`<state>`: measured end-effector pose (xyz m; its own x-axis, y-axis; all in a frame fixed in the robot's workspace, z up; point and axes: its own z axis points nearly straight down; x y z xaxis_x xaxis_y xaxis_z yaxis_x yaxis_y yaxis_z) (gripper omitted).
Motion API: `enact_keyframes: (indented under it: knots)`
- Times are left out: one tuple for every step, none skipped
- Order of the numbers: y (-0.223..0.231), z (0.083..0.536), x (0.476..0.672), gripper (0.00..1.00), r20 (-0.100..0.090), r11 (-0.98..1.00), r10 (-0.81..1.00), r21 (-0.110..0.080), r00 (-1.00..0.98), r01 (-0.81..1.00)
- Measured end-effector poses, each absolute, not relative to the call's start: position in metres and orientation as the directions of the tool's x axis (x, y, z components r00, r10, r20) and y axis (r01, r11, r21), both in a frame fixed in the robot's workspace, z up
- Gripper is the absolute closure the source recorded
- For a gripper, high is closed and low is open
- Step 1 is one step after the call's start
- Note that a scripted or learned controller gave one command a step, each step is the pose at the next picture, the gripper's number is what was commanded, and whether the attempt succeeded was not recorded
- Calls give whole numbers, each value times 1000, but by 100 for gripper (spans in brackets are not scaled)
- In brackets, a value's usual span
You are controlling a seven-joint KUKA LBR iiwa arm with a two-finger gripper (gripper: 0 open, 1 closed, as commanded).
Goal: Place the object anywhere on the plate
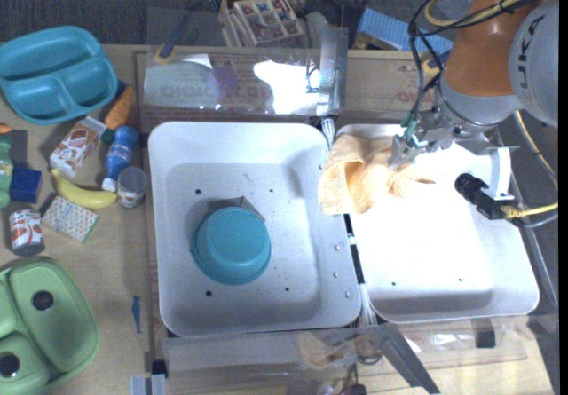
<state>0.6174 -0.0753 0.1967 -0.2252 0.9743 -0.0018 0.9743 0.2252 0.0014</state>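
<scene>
We see the gripper (405, 152) low over the far left part of the right bin (461, 282), hanging from the grey arm (484, 47) with its orange band that comes in from the right. Whether it is spread or pressed together, we cannot tell; the bright bin floor washes out that part.

Just to the gripper's left and partly beneath it lies a crumpled tan and orange cloth (351, 180), which we take for the object. It is draped over the rims where the two bins meet, with most of it inside the right bin. The gripper's tip looks to be at the cloth's right edge, but we cannot say that it pinches the fabric.

Well to the gripper's left and nearer the camera, a round teal plate (232, 246) sits in the middle of the left bin (177, 162). It is apart from the cloth.

Farther left still, beyond the left bin, the surface (124, 233) carries loose things: a banana (82, 191), a small blue bottle (118, 156), a tin can (131, 185), a teal divided tray (55, 72) and a green tray (40, 322). A black part on a white bracket (479, 192) hangs just right of the gripper.
</scene>
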Motion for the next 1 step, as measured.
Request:
enact_keyframes:
  knots:
    - [-25, 218, 598, 100, 0, 226, 974, -1, -226, 974]
